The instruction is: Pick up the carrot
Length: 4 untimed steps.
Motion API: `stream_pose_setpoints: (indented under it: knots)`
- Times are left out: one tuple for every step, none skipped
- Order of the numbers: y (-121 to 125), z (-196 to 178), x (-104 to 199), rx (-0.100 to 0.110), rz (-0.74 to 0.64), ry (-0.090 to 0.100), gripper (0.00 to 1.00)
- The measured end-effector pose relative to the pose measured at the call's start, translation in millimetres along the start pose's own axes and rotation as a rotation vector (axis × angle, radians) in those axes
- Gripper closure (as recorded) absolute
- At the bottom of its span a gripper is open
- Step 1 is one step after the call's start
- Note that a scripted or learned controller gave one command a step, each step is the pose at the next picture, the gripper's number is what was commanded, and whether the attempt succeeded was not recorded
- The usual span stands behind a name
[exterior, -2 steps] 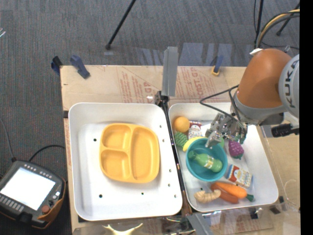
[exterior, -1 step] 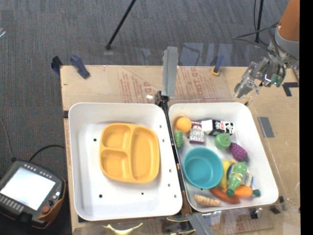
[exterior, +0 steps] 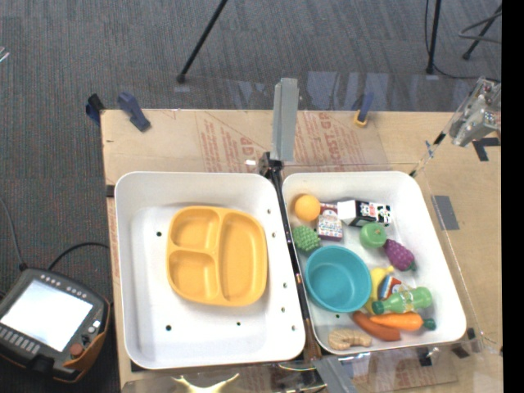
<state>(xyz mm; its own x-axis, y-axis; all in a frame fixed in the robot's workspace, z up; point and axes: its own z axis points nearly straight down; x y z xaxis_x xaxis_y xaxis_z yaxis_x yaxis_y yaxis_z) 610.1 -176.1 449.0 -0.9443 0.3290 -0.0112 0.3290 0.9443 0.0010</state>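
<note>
Camera view: the carrot (exterior: 387, 324) lies at the 5 o'clock corner of the right bin (exterior: 426, 207), long axis running roughly 9-to-3 with a slight tilt, orange body toward 9, green end toward 3, just below a green bottle (exterior: 403, 300) and beside a teal bowl (exterior: 337, 277). Pincer (exterior: 475, 113) hangs at 2 o'clock above the table (exterior: 205, 137); its opening cannot be told.

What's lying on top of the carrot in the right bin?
A green bottle lies across the carrot at its upper edge, covering part of it. The carrot's orange body shows below the bottle, near the right bin's front rim. What is beneath the carrot is hidden.
</note>
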Motion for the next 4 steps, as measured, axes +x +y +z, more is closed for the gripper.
stream_pose_setpoints:
  knots:
    - [-53, 187, 44, 0.000, -0.046, 0.026, 1.00]
    - [-60, 26, 67, 0.001, -0.150, -0.003, 1.00]
    - [-67, 255, 97, -0.007, -0.338, 0.028, 1.00]
    - [-67, 248, 94, -0.003, -0.340, 0.013, 0.00]
